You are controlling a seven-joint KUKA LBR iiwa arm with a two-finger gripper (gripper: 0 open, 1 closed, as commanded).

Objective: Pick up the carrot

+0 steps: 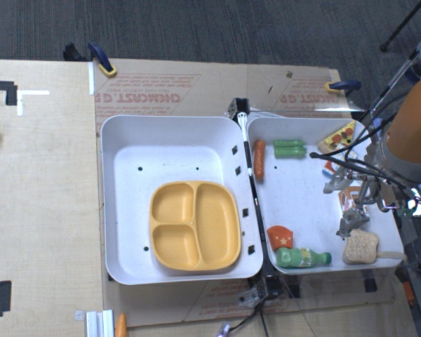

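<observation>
The carrot (259,160), a slim orange stick, lies along the left wall of the right bin (302,202), near its far end. My gripper (351,220) hangs over the right side of that bin, well to the right of the carrot and nearer the front. It sits just above a slice of bread (361,247). Cables and the wrist hide much of the gripper.
A green vegetable (289,148) lies beside the carrot and a pizza slice (337,137) at the far right. A red piece (281,236) and a green bottle (303,258) lie at the front. The left bin (119,188) holds a yellow divided plate (195,225).
</observation>
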